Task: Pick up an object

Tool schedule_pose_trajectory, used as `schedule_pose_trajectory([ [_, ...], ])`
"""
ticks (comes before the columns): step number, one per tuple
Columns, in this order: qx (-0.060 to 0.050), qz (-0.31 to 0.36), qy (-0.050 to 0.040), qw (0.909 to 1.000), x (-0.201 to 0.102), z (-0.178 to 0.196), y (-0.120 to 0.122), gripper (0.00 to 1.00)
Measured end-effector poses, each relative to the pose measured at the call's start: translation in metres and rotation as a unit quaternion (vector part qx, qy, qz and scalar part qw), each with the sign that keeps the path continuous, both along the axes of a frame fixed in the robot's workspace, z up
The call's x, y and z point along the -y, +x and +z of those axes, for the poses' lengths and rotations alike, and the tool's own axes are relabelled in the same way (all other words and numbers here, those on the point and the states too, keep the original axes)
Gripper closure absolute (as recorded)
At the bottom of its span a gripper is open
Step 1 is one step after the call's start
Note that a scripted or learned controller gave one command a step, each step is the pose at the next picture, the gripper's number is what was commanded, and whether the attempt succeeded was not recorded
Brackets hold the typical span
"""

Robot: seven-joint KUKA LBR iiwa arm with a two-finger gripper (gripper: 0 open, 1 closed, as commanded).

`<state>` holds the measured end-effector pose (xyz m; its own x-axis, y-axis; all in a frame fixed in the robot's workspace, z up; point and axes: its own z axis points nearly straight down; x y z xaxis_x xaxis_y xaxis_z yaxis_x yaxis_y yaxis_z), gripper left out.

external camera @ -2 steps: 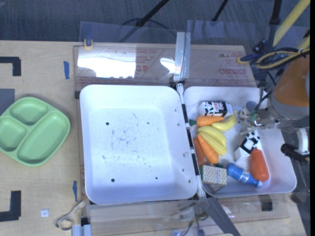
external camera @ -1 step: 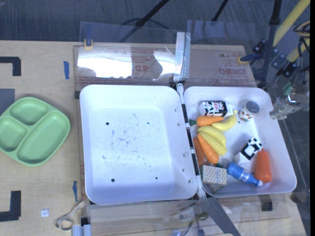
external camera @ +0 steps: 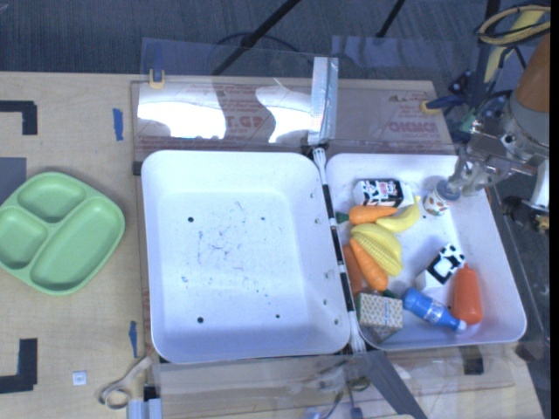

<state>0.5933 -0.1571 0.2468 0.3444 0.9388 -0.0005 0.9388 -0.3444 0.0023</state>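
The right bin [external camera: 502,260] holds a heap of toys: a black-and-white carton [external camera: 378,191], a banana [external camera: 401,220], a yellow corn cob [external camera: 380,246], orange carrots [external camera: 365,267], a black-and-white block [external camera: 445,264], a red-orange pepper-like piece [external camera: 467,294], a blue bottle [external camera: 431,309] and a patterned cube [external camera: 381,312]. My gripper [external camera: 454,184] hangs over the bin's far right corner, just right of a small round toy [external camera: 432,203]. Nothing shows between its fingers.
The left bin [external camera: 175,190] lies beside the right one. A green divided plate [external camera: 58,230] rests on the bench at the far left. Clear plastic sheets stand behind both bins, and cables hang at the upper right.
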Motion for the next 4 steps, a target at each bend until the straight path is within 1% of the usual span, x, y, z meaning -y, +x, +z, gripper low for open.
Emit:
schedule_pose_trajectory([
  [1, 0.001, 0.001, -0.0007, 1.0000, -0.001, 0.010, 0.001, 1.00],
  [2, -0.002, -0.167, 0.0010, 0.9859, -0.085, 0.006, 0.006, 1.00],
  [3, -0.001, -0.236, 0.0005, 0.9717, -0.032, 0.034, 0.004, 1.00],
  [4, -0.001, -0.348, 0.0008, 0.9374, -0.073, 0.045, 0.055, 1.00],
])
